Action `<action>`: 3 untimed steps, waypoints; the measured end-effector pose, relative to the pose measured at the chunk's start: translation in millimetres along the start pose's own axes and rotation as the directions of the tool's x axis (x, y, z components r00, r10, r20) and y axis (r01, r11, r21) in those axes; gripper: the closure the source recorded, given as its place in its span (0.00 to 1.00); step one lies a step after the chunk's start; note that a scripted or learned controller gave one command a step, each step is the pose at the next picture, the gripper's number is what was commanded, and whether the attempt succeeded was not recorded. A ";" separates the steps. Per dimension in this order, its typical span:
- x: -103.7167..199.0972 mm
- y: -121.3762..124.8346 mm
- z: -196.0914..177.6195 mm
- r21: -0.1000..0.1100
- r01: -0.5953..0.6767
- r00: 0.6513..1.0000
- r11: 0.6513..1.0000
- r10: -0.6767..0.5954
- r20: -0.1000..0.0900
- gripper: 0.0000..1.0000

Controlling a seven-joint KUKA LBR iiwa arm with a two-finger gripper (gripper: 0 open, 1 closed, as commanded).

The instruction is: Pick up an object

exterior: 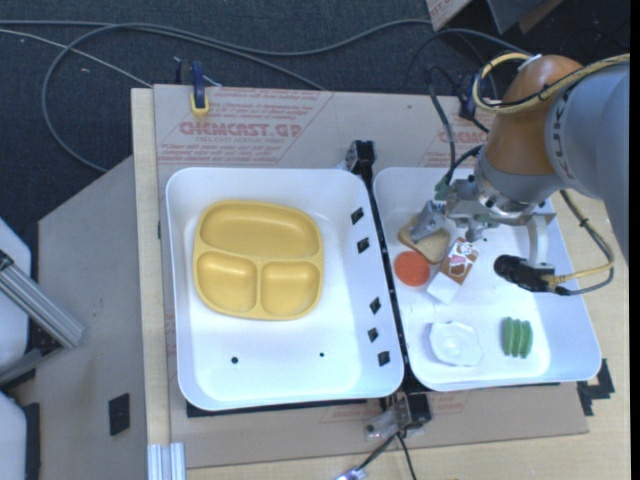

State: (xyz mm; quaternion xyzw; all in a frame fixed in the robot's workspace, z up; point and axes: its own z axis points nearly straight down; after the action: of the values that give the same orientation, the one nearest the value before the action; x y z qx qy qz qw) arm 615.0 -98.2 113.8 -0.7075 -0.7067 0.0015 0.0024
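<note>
Grey metal two-finger gripper point(447, 215) hovers low over a tan bread-like wedge point(424, 242) beside a round orange disc point(411, 268). We cannot tell its finger state. We should centre on one item before closing.

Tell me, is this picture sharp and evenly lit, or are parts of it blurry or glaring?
In the camera view, lighting is even and soft: the yellow three-compartment plastic tray shows gentle sheen, no hard glare. The left white bin looks bright but not washed out. The tool and the small things beneath it look a bit soft, and the bin edges bow slightly, as from a wide lens.
</note>
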 end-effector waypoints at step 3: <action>-6.9 -3.4 -105.2 -0.011 0.001 1.000 1.000 -0.001 0.002 1.00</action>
State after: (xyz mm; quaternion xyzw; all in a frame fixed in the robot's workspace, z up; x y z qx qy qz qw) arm 612.2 -105.2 219.0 -0.7070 -0.7072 -0.0018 -0.0024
